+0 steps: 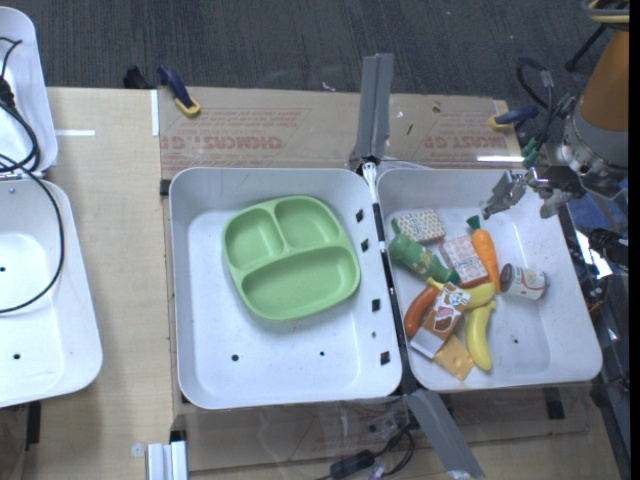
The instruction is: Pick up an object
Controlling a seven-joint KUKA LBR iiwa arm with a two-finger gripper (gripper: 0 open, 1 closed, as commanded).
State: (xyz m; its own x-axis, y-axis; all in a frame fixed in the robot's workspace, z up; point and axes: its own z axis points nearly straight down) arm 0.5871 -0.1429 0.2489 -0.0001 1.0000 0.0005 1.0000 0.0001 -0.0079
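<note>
Fingers [519, 192] above right bin's [560, 353] far edge, state unclear, nothing visibly gripped. Carrot [486, 254] just below-left; can [523, 282] near.

You had the pickable items heaped in the right bin [560, 353]. Toward nine o'clock lay a green bottle [418, 257], tilted, with a checkered block [421, 225] just at its twelve. An orange carrot [486, 255] lay near centre beside a pinkish pack [461, 257]. At three o'clock a small white can [524, 282] lay on its side. Toward six you had a yellow banana [481, 332], a carton [442, 318] and a second carrot [418, 310], touching one another.
</note>
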